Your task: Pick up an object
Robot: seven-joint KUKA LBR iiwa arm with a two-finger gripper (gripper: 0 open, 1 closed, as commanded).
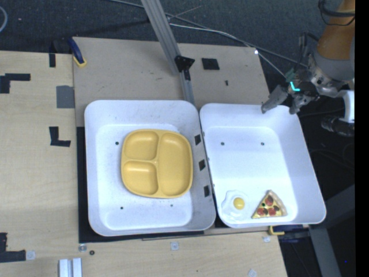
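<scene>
The gripper (282, 104) hangs over the far right corner of the right bin (300, 149), at the end of the grey arm (334, 45) with its orange band. Its two dark fingers (271, 103) point down and to the left, and they seem to stand apart with nothing between them, though they are small and dim against the dark background.

Two objects lie at the near edge of the right bin, well apart from the gripper: a toy fried egg (235, 203) and, just beside it on the right, a toy pizza slice (269, 206) with red spots.

In the left bin (101, 154) a yellow divided plate (156, 163) with three compartments lies flat near the middle.

Both bins sit side by side on the worktop (34, 172), whose pale surface carries bits of black tape. A grey metal post (164, 30) slants down to the gap between the bins.
</scene>
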